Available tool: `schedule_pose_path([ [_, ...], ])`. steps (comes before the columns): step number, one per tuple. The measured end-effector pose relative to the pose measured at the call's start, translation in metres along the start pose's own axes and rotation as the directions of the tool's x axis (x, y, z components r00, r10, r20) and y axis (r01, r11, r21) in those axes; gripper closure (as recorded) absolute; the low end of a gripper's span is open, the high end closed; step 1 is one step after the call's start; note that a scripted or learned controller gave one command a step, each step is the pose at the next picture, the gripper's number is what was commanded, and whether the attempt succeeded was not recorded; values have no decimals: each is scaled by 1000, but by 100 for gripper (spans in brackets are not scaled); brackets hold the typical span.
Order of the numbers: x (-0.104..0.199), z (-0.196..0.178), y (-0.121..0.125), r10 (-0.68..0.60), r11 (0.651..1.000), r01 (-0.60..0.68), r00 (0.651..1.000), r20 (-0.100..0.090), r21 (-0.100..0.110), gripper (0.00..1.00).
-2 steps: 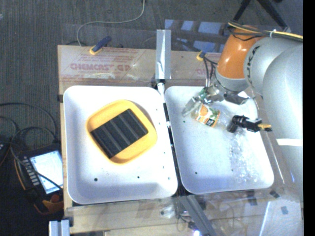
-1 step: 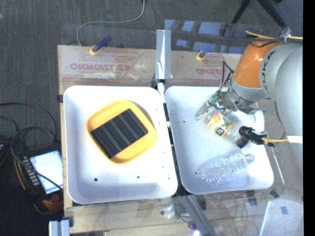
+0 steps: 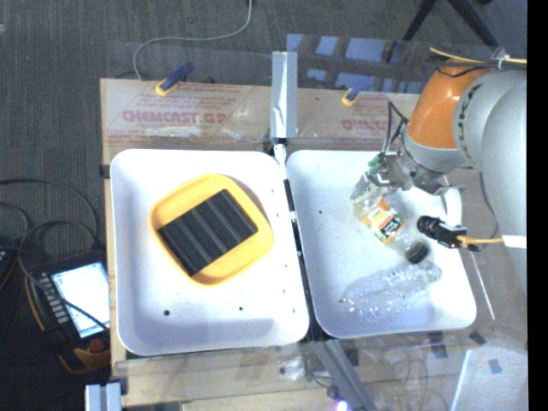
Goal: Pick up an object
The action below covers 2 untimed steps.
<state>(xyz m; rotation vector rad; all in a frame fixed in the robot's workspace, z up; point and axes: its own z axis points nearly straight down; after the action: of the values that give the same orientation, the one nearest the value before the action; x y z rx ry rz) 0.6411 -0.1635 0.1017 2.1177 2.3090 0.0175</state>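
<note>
Presently the gripper [image 3: 377,187] sits low in the right bin [image 3: 325,255], at a small labelled packet [image 3: 383,217]; whether it grips cannot be told. Judged step: grasp attempt; next, a clean lift. Nearer lies one clear plastic bottle [image 3: 394,288]. Farther left: one yellow-framed black tray [image 3: 212,227], left bin [image 3: 137,315].

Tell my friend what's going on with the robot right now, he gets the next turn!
Pincer: low over the right bin, at a small labelled packet; whether it grips is unclear.
Things: a clear plastic bottle with a dark cap lies in the right bin, below the packet. A yellow tray with a black ribbed insert sits in the left bin.
Done: no lift seen.
Left: grip one, raise it.
</note>
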Motion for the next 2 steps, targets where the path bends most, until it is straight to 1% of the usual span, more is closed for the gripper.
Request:
schedule_pose_path([
  [1, 8, 10, 21, -15, 1000, 15, 1000, 6, 3, 100],
  [2, 9, 12, 20, -15, 1000, 15, 1000, 6, 4, 0],
])
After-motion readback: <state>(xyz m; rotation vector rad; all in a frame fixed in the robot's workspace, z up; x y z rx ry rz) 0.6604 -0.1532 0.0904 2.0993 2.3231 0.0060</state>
